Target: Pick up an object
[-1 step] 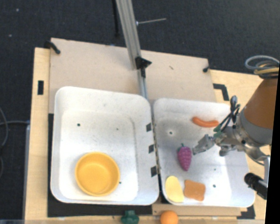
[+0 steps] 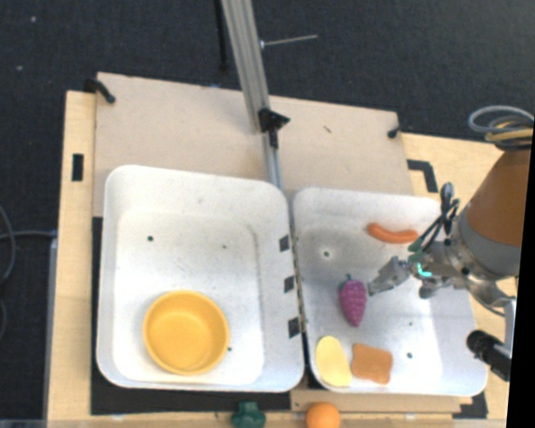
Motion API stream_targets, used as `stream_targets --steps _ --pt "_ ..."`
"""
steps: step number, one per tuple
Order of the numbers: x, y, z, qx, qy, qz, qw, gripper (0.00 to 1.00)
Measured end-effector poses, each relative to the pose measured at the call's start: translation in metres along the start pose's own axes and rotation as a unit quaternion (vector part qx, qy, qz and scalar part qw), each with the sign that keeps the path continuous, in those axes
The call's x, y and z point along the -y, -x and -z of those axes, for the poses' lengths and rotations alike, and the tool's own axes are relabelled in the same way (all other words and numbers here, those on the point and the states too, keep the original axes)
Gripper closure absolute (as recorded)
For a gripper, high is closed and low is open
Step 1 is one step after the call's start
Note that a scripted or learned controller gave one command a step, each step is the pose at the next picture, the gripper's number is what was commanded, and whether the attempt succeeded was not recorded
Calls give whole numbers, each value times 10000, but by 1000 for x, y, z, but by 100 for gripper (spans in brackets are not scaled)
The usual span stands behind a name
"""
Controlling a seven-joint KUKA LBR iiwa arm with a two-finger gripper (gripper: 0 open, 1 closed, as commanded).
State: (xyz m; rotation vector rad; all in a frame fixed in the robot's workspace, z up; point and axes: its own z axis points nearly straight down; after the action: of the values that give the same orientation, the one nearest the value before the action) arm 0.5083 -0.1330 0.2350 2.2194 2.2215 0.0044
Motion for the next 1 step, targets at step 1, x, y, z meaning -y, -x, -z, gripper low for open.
stream_targets --steps 1 --pt "-4 -5 -61 6 -35 -7 10000 0"
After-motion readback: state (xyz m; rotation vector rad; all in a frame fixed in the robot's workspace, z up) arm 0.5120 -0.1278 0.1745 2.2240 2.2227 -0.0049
